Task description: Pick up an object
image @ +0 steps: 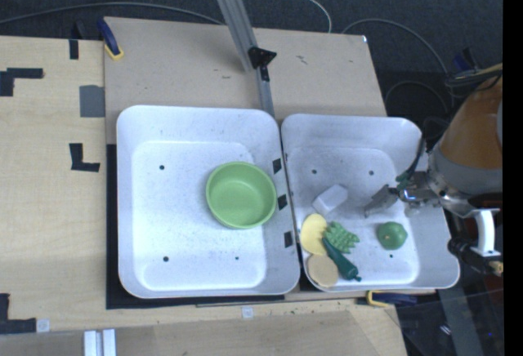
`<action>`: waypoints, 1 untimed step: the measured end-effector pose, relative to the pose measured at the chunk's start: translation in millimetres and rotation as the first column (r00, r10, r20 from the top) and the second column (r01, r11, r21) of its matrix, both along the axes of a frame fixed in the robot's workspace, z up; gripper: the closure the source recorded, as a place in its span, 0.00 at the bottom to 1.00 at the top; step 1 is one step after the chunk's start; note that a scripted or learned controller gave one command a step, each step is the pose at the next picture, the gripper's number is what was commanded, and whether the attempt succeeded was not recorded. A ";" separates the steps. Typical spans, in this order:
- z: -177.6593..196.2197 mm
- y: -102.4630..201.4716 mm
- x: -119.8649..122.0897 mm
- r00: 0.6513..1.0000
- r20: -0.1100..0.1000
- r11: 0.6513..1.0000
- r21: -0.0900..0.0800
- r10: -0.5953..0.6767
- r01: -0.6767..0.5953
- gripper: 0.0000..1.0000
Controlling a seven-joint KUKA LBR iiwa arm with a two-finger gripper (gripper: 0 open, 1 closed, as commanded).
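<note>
The right bin [351,134] holds several small things. A white block [330,199] lies near its middle. At the front left are a yellow piece [313,233], a leafy green toy [341,240] and a tan disc [323,270]. A small round green object [391,234] rests towards the front right. My gripper [377,202] reaches in from the right, low over the bin floor. It is just right of the white block and just above the round green object in the view. Nothing shows in its grasp.
A green bowl [240,194] sits in the left bin [131,183], close to the divider between the bins. A grey pole [233,3] slants over the back of the bench. The arm's orange band [474,130] hangs above the right bin's right rim.
</note>
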State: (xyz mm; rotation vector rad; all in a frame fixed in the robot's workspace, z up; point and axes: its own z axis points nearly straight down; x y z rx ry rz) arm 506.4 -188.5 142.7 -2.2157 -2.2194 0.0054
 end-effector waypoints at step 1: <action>-53.1 0.9 -0.7 1.000 0.003 1.000 -0.002 0.000 0.000 0.00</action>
